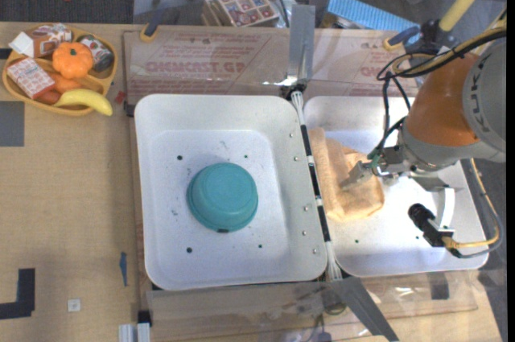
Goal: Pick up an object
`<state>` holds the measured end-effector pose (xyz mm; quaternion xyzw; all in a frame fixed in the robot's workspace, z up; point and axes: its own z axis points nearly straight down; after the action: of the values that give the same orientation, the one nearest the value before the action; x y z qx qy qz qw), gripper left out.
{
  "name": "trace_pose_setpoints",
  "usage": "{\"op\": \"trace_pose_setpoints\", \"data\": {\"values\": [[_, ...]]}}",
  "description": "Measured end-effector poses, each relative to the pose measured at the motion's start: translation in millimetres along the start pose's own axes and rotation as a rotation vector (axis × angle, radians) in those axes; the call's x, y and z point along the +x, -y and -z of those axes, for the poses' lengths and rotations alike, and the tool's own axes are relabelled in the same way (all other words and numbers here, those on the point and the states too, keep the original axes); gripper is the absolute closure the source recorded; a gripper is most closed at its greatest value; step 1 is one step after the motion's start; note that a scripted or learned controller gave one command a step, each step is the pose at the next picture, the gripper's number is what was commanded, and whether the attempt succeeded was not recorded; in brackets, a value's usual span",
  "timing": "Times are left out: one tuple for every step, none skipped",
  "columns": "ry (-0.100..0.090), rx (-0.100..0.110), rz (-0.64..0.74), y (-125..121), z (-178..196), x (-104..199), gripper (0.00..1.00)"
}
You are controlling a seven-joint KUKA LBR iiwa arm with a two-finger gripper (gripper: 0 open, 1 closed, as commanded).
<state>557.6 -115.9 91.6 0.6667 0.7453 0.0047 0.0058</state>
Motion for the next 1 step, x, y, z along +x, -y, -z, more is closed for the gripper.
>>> {"op": "trace_pose_setpoints", "data": {"values": [[-0.001, -0.001, 0.061, 19.8, 0.4, -9.9, 0.00]]}}
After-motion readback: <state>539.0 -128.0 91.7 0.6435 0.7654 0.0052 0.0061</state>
